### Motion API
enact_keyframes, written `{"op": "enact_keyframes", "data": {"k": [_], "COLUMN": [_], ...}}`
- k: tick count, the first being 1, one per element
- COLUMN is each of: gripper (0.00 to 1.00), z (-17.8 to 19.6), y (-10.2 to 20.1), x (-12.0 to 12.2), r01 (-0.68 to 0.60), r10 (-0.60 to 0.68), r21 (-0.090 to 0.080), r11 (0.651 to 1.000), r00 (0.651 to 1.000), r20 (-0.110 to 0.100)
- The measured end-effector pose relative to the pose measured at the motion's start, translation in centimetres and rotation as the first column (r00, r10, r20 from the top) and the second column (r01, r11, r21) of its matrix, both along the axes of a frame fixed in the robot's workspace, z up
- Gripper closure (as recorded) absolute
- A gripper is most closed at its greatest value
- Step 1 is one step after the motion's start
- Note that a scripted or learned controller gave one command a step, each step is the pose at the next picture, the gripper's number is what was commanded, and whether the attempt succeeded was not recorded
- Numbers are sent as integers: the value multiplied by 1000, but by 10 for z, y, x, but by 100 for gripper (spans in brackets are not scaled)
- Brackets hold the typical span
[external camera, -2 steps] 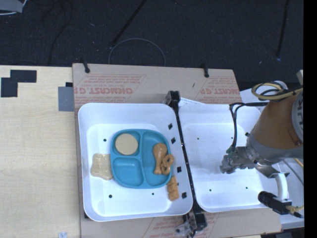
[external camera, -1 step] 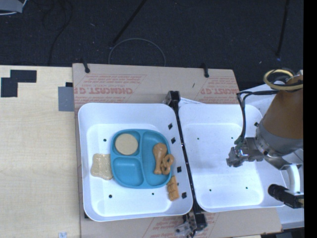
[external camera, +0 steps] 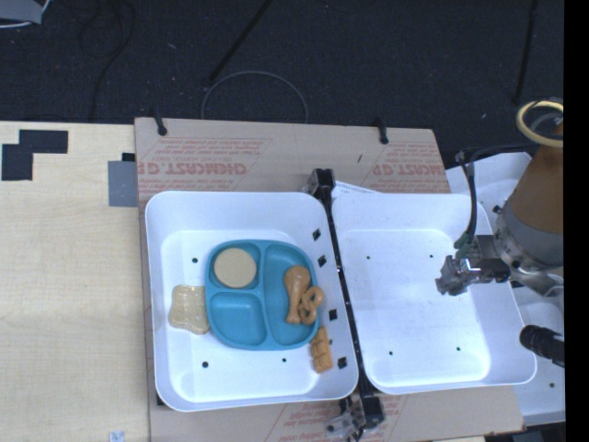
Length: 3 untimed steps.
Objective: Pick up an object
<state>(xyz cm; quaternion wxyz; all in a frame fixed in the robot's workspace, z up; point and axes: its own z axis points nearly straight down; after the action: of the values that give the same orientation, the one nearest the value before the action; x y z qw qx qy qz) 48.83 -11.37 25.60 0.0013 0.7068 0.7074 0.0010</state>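
1. Left bin (external camera: 166, 247): shallow white plastic with smooth walls. All the pickable objects are in here.
2. Tan flat piece (external camera: 189, 308) on the bin floor, touching the left edge of the blue tray (external camera: 241, 325). Looks soft and light; likely easiest to pinch across its width.
3. Blue tray is rigid, glossy and compartmented. It holds a round beige disc (external camera: 234, 267) and a knobbly brown pretzel-like piece (external camera: 302, 295). Disc lies flat, probably hard to get under.
4. Small orange-brown chunk (external camera: 320, 350) on the bin floor, just beside the tray's lower right corner. Light, lumpy, decent grip candidate.
5. Right bin (external camera: 479, 362): tool (external camera: 453, 279) over its right side, well apart from the objects. Can't tell if it's apart or together.
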Motion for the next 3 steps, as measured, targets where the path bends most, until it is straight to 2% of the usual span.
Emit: {"op": "enact_keyframes", "data": {"k": [2, 3], "gripper": [100, 100], "z": [2, -13], "y": [106, 162], "x": [43, 55], "r01": [-5, -4], "r10": [5, 4], "r21": [2, 1], "r11": [1000, 1000], "r00": [1000, 1000], "r20": [-6, -7]}}
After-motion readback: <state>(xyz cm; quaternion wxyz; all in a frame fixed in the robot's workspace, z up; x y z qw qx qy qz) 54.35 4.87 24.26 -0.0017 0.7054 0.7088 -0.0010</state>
